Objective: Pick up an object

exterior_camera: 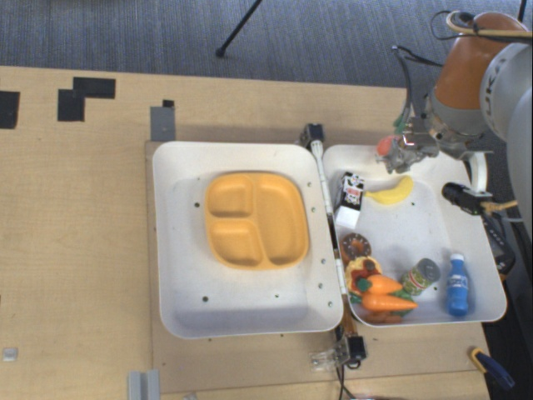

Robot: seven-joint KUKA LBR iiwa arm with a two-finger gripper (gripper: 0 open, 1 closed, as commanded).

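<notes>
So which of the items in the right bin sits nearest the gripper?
The yellow banana, lying just below the gripper at the bin's far end. The blue bottle, can and carrot sit at the near end.

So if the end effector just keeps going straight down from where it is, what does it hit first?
Probably the banana, which lies just under the end effector near the right bin's far edge; depth is hard to judge from this slanted view.

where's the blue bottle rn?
The blue bottle lies in the right-hand bin, near its front right corner, just right of the small can and the carrot.
</notes>
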